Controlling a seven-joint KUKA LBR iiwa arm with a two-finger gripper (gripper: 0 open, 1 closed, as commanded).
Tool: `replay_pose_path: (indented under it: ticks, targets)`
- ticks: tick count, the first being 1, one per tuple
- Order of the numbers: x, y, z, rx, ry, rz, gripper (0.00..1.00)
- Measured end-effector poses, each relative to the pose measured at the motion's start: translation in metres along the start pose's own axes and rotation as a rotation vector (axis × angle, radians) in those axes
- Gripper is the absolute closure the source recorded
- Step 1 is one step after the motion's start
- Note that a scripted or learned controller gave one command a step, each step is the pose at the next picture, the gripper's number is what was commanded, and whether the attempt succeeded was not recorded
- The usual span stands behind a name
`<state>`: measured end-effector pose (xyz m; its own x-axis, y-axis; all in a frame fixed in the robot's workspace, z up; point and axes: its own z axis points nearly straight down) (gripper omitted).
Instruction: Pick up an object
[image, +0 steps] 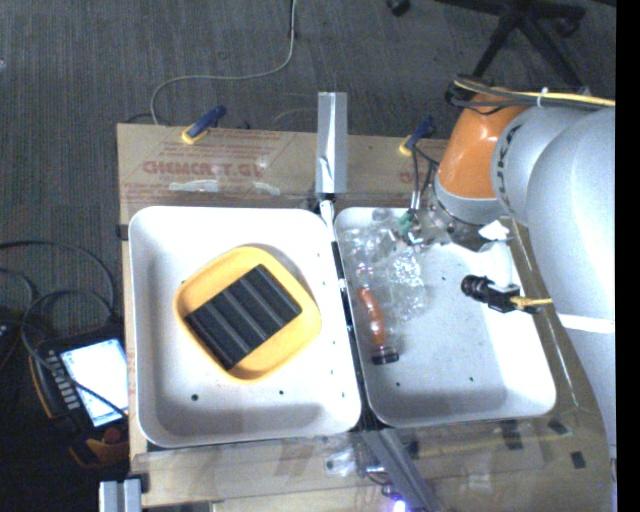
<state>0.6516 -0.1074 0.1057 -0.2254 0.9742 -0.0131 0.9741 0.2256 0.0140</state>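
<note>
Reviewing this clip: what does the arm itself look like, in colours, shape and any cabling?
The arm is bulky, rounded and light grey, with a glossy orange band above the wrist. A thin yellowish cable runs across its top. The gripper end looks like small, dark metal parts.

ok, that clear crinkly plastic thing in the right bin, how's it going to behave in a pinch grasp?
The clear plastic item looks thin and crumpled, so probably light and likely to collapse or deform under the fingers. Its glossy glints suggest a slippery surface. It lies against the orange-and-dark tube, which might get dragged along.

Red lettering showing faintly on the cardboard sheet (215, 165) behind the bins, too blurred for reading, nothing else legible
</note>
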Motion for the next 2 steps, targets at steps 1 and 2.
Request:
replay_pose_path:
  ticks: [1, 2]
  targets:
    - [0.023, 0.012, -0.079, 0.011, 0.010, -0.317, 1.00]
    - [0.098, 0.042, -0.095, 0.012, 0.015, -0.179, 1.00]
